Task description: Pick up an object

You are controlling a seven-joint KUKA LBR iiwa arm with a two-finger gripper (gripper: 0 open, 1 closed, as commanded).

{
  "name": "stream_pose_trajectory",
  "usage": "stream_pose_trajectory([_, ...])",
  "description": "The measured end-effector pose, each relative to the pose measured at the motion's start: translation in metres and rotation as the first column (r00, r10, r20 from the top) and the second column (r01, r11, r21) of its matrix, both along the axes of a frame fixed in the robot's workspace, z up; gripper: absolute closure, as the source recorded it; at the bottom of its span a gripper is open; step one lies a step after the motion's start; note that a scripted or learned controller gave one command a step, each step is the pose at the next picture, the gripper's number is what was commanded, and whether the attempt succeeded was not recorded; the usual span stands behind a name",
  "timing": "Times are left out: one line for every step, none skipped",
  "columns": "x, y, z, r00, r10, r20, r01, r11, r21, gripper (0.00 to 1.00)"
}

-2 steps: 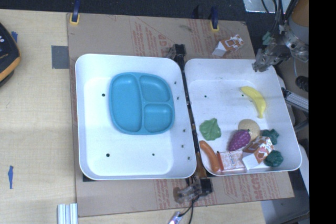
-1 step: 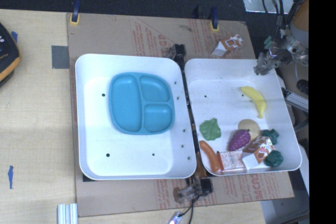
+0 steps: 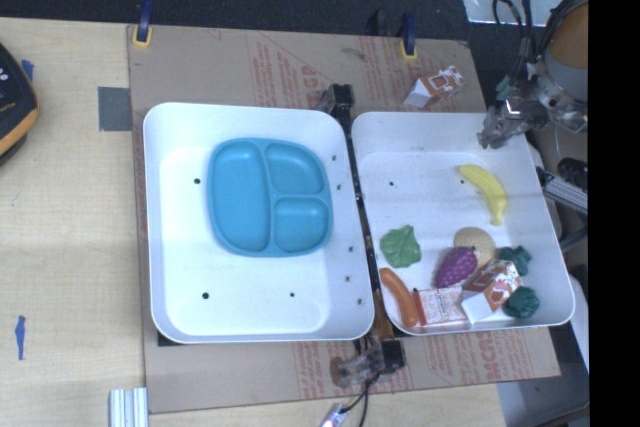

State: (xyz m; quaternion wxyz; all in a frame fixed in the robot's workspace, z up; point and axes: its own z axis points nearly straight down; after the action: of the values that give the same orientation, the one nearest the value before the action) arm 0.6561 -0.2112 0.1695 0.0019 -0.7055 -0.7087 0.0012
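Note:
The right bin (image 3: 420, 155) holds a yellow banana (image 3: 486, 190), a green leafy piece (image 3: 400, 246), a purple grape bunch (image 3: 456, 266), a tan round piece (image 3: 474, 239), an orange-red sausage (image 3: 397, 295), a small pink-and-white packet (image 3: 441, 305), a brown-and-white carton (image 3: 500, 281) and two dark green pieces (image 3: 520, 302). My gripper (image 3: 497, 130) hangs at the bin's far right corner, above and to the right of the banana, with nothing seen in it.
The left bin (image 3: 170, 215) bears a blue sectioned plate (image 3: 268, 195). A small orange-and-white carton (image 3: 436, 87) lies on the cardboard behind the right bin. Clamps hold the cardboard at its far edge. A dark device sits at the far left.

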Motion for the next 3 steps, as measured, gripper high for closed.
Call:
stream_pose_trajectory([0.000, 0.034, 0.014, 1.000, 0.000, 0.000, 0.000, 1.000, 0.001, 1.00])
stream_pose_trajectory([0.000, -0.001, 0.036, 1.000, -0.002, 0.003, 0.002, 1.000, -0.001, 1.00])
stream_pose_trajectory([0.000, -0.001, 0.042, 1.000, -0.001, 0.004, 0.001, 1.000, -0.002, 1.00])
